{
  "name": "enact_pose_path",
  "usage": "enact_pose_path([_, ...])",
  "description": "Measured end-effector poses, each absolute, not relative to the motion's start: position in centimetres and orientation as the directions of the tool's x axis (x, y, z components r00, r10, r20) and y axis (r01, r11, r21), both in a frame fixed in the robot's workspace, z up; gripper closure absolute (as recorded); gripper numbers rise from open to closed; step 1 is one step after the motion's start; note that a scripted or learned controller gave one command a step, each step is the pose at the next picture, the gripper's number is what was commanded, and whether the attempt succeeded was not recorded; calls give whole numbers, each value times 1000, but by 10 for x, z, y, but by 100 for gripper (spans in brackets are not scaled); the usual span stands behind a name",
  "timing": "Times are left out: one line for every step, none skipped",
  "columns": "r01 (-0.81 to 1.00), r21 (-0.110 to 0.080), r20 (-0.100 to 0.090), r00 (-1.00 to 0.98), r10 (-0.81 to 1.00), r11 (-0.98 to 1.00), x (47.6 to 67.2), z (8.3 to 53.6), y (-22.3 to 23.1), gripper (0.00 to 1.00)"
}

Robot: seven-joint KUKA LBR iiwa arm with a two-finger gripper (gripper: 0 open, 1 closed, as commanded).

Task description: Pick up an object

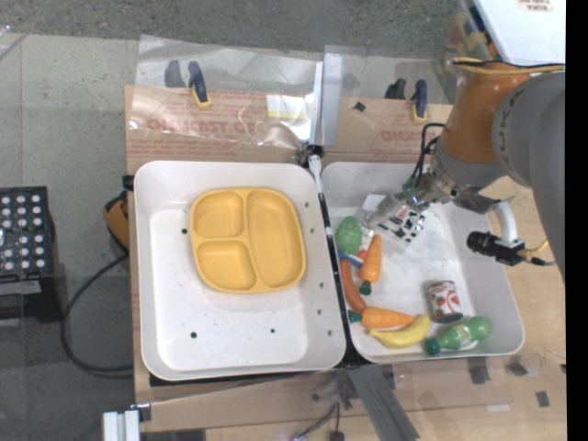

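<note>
Over the right bin (496,292) the pincer (401,217) hangs; whether it is apart or together I cannot tell. Just below-left lie a green round toy (349,235), smooth plastic carrots (371,257), a banana (402,335) and a can (444,299). Left bin (165,338) holds a yellow sectioned plate (248,239).

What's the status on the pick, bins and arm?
Gripper over right bin, jaws unreadable. Nothing seen held. Nearest: upright carrot, green ball. Yellow tray sits in left bin.
</note>
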State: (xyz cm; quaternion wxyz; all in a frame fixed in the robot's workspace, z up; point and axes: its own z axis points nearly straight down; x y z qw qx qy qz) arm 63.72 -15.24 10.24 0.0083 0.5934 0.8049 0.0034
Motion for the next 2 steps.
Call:
enact_pose_path([955,13,-7,-295,955,295,636,109,-152,100])
enact_pose_path([942,2,-3,-336,942,336,653,222,-110,100])
